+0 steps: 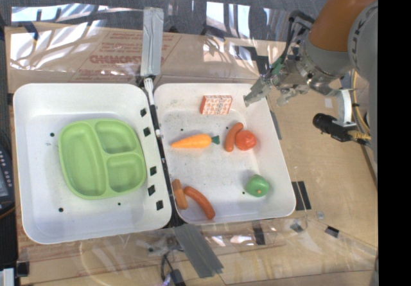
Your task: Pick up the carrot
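Fingers (255, 94) too small and blurred to tell open or closed; gripper (258, 93) poised over right bin's (277, 150) far corner. Carrot (192, 142) lying mid-bin, apart, beside tomato (244, 140). Arm (343, 21) cut off at right.

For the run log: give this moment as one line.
gripper: over right bin's upper right rim, holding nothing | carrot: lying mid right bin, untouched | step: grasp not begun

We list, upper right of frame: grey arm (363, 34), broad orange band, metallic wrist with thin cables, slim claw (255, 96).
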You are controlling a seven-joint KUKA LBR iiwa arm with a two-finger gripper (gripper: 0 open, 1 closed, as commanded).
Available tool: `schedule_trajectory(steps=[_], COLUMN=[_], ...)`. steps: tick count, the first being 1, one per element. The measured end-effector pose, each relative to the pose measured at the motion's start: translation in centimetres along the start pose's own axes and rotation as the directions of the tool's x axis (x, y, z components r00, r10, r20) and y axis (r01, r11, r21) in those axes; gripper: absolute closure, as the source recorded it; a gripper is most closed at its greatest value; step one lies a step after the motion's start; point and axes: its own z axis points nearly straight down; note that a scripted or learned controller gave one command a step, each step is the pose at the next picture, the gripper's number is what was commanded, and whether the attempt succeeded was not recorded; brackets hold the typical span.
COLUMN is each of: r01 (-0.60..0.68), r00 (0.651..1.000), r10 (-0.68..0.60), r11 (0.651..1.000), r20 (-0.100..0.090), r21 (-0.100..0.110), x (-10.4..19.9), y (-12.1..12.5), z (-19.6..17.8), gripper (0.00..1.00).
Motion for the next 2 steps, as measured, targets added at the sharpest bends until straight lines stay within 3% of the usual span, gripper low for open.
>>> schedule_trajectory(steps=[1, 2], r01=[-0.049, 0.065], r00=[0.999, 0.998], r10=[0.049, -0.065], r11=[0.999, 0.998], r20=[-0.001, -0.001], r21=[0.003, 0.001], x=[4.8, 8.7], y=[2.6, -0.9], z=[14.8, 17.6], gripper=[0.0, 0.0])
